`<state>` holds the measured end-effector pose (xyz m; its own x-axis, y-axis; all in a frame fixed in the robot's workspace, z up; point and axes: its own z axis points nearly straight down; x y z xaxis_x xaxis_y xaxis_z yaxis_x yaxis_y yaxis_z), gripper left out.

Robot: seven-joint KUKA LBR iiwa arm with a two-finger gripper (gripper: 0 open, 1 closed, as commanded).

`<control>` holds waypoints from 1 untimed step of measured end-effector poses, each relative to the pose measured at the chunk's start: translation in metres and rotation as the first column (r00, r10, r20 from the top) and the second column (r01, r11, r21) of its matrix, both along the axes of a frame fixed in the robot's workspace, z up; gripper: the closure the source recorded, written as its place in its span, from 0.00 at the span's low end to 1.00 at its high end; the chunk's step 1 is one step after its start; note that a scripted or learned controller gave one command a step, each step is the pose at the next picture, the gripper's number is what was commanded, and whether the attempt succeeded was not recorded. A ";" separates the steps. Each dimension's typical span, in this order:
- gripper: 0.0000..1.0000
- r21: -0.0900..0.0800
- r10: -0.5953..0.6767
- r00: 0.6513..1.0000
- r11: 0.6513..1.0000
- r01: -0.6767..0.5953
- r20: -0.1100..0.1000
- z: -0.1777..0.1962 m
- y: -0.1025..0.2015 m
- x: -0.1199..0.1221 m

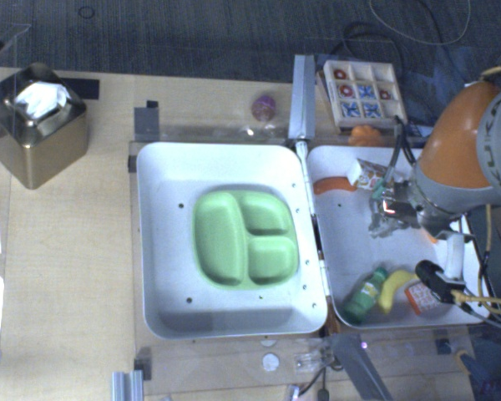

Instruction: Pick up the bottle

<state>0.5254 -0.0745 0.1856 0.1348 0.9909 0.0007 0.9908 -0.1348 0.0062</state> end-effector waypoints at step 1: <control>0.00 0.000 0.001 1.000 1.000 -0.001 0.000 0.000 0.000 0.000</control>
<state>0.5254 -0.0745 0.1856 0.1343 0.9909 0.0003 0.9909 -0.1343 0.0066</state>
